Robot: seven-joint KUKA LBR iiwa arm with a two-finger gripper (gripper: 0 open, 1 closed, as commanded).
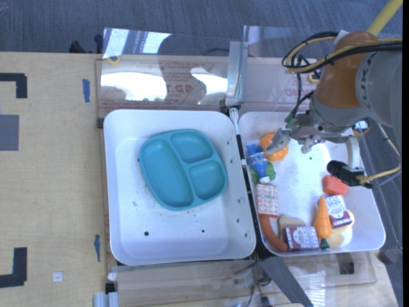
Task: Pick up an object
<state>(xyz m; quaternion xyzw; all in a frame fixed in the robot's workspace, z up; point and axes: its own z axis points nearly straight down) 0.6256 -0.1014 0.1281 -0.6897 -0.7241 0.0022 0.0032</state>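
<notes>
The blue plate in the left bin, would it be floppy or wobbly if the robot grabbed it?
The blue plate looks like moulded plastic with three compartments, so probably stiff and fairly light. It lies flat in the left bin, so unlikely to roll. Its low, smooth rim may be slippery to pinch.

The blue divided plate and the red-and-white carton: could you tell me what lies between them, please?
In the camera view, between the blue divided plate and the red-and-white carton lie bare white floor of the left bin and the two bins' adjoining rims.

Blue divided plate [183, 168] in left bin [121, 139]; arm [358, 85] over right bin [374, 222], toy foods [307, 229] heaped inside
</notes>
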